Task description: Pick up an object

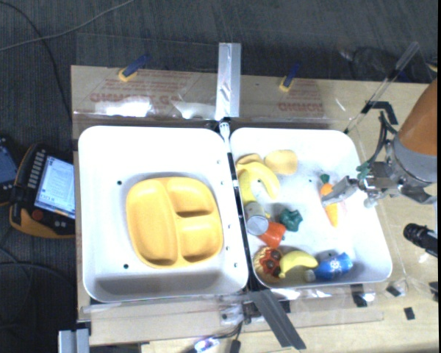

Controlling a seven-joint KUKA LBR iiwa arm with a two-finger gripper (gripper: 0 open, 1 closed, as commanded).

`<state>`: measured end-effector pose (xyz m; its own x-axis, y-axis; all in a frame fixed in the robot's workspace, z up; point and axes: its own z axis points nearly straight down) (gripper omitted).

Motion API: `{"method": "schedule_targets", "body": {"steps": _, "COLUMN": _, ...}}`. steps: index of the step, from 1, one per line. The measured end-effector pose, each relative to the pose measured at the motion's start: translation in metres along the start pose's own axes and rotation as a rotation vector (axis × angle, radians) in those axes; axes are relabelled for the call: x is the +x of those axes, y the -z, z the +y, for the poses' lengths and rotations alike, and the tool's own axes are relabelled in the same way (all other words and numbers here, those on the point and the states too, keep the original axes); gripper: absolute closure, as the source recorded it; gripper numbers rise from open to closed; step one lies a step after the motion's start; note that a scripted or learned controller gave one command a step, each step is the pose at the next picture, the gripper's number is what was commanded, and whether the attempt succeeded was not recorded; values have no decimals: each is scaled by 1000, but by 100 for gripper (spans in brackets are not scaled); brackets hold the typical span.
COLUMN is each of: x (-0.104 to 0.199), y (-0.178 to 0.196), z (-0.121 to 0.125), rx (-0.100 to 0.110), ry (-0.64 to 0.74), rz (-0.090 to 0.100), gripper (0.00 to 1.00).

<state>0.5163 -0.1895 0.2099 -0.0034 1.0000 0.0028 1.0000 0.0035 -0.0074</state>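
Note:
The right bin (367, 230) holds several toy foods. A pale yellow round piece (281, 161) and a banana (254, 178) lie at its back left. Below them are a small can (256, 224), a teal piece (289, 218) and a red-orange cup (274, 234). Along the front wall lie a second banana (298, 260) and a blue object (332, 265). My gripper (344, 188) reaches in over the bin's right side, close to a small orange piece (325, 191) and a yellow-orange carrot-like piece (332, 214). Nothing is seen held.
The left bin (103, 160) carries a yellow compartment plate (175, 220). A metal divider (228, 79) stands behind the bins. A handheld pendant (48, 193) lies off the bench at left. The grey arm with its orange band (419, 127) and cables cross the right bin's right wall.

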Motion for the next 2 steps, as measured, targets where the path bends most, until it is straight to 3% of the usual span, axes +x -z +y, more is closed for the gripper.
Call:
{"method": "schedule_targets", "body": {"steps": 1, "x": -17, "y": -113, "z": 27, "rx": -5, "ry": -22, "rz": 3, "gripper": 0}}
{"method": "schedule_targets", "body": {"steps": 2, "x": -17, "y": -110, "z": 26, "rx": 3, "ry": -23, "rz": 6, "gripper": 100}}
